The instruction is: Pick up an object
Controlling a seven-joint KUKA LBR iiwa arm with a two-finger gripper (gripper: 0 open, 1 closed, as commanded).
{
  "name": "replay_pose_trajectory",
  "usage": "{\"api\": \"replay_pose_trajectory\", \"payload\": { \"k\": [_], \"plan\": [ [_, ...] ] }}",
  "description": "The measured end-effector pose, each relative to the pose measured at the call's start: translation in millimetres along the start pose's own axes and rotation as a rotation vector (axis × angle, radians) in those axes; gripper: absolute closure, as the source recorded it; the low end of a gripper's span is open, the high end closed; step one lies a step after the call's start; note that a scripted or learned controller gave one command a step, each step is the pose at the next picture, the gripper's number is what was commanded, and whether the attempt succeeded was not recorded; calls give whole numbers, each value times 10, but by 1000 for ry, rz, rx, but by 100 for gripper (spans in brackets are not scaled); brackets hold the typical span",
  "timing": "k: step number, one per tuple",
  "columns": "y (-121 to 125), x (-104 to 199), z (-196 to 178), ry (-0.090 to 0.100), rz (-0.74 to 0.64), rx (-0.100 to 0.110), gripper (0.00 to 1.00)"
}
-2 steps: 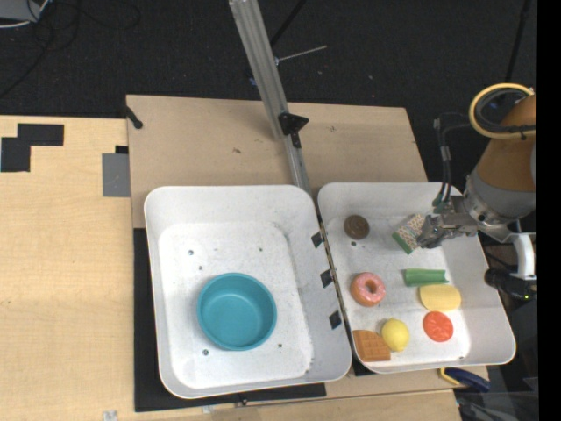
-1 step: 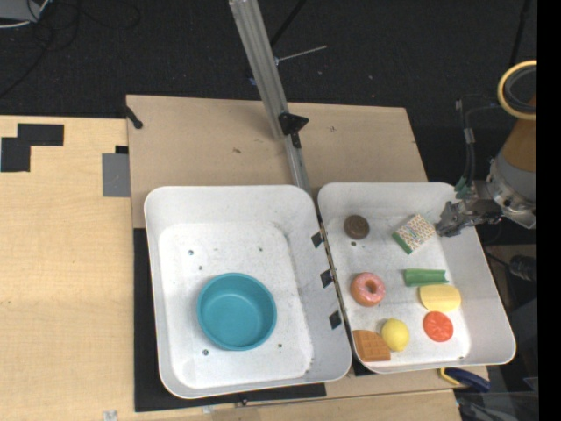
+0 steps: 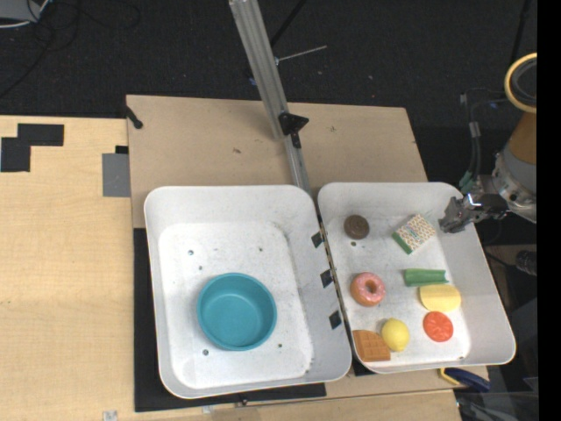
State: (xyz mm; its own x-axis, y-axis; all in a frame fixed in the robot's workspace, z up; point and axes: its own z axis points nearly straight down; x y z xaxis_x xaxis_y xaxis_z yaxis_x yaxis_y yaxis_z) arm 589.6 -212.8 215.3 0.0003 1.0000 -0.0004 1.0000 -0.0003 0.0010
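The right bin (image 3: pixel 473 235) holds several toy foods: a brown round piece (image 3: pixel 356 226), a pink donut (image 3: pixel 368 288), a speckled pale block with a green edge (image 3: pixel 415 232), a green strip (image 3: pixel 424 276), a yellow wedge (image 3: pixel 440 298), a red round piece (image 3: pixel 438 326), a yellow lemon (image 3: pixel 395 334) and a tan waffle (image 3: pixel 372 346). My gripper (image 3: pixel 458 213) hovers at the bin's upper right rim, just right of the speckled block, with nothing seen in it.
The left bin (image 3: pixel 175 209) holds a teal bowl (image 3: pixel 236 310). A slanted metal rail (image 3: pixel 267 77) runs down to the bins' shared top corner. Black clips (image 3: pixel 325 277) sit along the divider between the bins.
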Motion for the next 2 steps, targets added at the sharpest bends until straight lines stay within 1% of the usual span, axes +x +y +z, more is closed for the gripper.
{"api": "replay_pose_trajectory", "payload": {
  "k": [2],
  "plan": [
    [24, 1153, -135, 2, -5, 1, 100]
  ]
}}
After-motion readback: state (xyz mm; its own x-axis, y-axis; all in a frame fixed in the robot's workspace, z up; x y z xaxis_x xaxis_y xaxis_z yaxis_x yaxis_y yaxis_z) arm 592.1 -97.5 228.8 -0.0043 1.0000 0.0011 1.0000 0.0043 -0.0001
